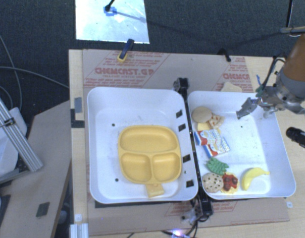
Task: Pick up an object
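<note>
Above the right bin [283,148], the gripper [247,108] hangs tilted leftward.

The two bins [100,133] are smooth, glossy white plastic, the divided tray [148,153] is matt yellow plastic, the banana [252,177] looks like glossy moulded plastic, and the printed board [157,66] beneath resembles matt cardboard.

A dark carpeted floor [33,29] surrounds the bench. At twelve o'clock lies a pale reflective sheet [112,14], catching light. A brown printed cardboard board [142,68] covers the bench top. At nine o'clock an aluminium frame strut [16,133] slants across a tan side table [48,148]. Thin cables [24,76] curve over the carpet.
</note>
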`<state>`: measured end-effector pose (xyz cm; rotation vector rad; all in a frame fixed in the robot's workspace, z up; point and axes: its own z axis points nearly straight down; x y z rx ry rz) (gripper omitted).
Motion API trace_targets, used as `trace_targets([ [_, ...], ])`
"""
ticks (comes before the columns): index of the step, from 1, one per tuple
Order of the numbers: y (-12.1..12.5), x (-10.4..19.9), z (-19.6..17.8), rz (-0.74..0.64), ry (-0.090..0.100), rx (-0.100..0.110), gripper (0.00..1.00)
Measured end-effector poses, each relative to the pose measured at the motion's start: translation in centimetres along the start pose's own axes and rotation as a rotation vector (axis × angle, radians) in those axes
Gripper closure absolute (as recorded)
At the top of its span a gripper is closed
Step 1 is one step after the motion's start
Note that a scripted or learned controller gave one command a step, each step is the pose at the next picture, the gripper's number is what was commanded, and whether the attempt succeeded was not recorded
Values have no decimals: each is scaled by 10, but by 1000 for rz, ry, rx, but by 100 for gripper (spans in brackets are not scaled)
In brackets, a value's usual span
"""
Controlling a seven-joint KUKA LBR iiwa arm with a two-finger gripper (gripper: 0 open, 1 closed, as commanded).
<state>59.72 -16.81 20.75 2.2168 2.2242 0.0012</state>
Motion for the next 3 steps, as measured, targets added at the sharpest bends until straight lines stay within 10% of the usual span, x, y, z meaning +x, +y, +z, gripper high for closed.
trace_targets([
  [1,47,91,48,-10,4,-1,0],
  [2,72,78,127,-3,0,1,0],
  [3,73,78,111,-4,-1,-5,100],
])
